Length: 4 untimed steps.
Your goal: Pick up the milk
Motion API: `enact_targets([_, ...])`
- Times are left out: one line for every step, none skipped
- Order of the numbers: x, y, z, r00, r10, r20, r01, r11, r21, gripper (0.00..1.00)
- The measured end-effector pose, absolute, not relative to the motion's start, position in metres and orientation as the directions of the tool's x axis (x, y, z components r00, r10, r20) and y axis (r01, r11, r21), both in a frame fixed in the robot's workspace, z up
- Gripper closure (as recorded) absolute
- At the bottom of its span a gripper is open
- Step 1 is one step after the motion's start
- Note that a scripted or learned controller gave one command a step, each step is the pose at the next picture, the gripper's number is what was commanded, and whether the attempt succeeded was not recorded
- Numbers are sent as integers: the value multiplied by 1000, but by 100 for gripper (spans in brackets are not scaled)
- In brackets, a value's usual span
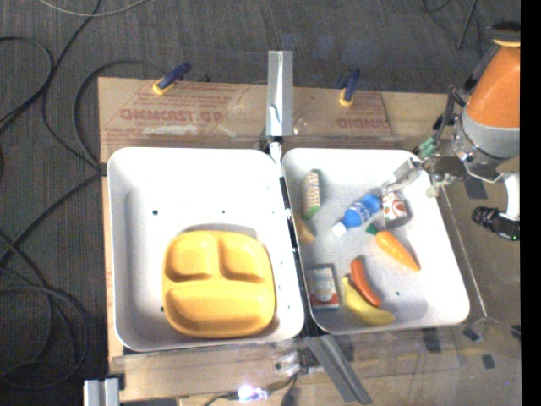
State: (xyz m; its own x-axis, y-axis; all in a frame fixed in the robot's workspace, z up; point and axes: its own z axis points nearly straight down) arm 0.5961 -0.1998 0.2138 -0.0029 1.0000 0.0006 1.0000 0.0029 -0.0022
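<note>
Two white bins side by side. Milk carton (323, 287) lies at right bin's (452, 307) front-left, beside banana (368, 309). Gripper (397, 194) at small red-white carton (396, 211) near back right; grip state cannot be told.

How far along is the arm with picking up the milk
Early stage. Done: the arm has reached over the right bin, and its tool sits at the bin's upper right. In hand: nothing visibly gripped. Left: the milk lies flat near the bin's front left, beside the banana, well away from the tool, so approach, grasp and lift remain.
</note>
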Motion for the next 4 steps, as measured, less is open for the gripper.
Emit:
enact_targets([548,-111,105,91,996,1,996,-91,-5,0])
enact_targets([556,-75,183,-17,1000,1,1000,17,-2,0])
enact_targets([516,-104,97,-137,991,2,991,137,-3,0])
enact_targets([578,-123,88,-73,997,-1,997,73,6,0])
